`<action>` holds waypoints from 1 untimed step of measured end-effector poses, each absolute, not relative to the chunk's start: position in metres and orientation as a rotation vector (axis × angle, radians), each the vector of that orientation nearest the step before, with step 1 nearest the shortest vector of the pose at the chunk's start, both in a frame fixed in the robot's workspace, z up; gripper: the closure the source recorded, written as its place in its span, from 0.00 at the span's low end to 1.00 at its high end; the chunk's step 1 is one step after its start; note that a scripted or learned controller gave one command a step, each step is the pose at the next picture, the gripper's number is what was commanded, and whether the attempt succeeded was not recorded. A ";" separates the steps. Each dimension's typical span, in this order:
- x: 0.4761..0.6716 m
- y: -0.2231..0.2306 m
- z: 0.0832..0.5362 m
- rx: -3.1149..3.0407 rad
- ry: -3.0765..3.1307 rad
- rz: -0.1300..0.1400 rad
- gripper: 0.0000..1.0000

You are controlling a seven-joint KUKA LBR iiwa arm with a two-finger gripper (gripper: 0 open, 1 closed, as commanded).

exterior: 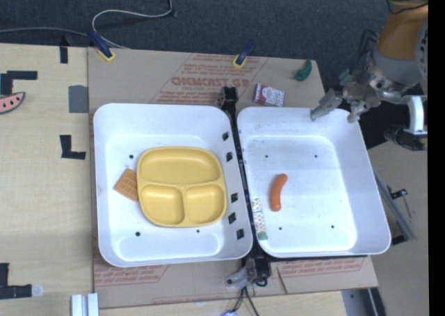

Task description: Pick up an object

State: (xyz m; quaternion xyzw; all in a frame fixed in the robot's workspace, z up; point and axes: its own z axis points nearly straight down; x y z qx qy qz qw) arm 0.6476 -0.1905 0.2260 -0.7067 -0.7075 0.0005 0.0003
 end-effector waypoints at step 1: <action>0.658 -0.149 0.092 -2.219 -2.224 0.001 0.00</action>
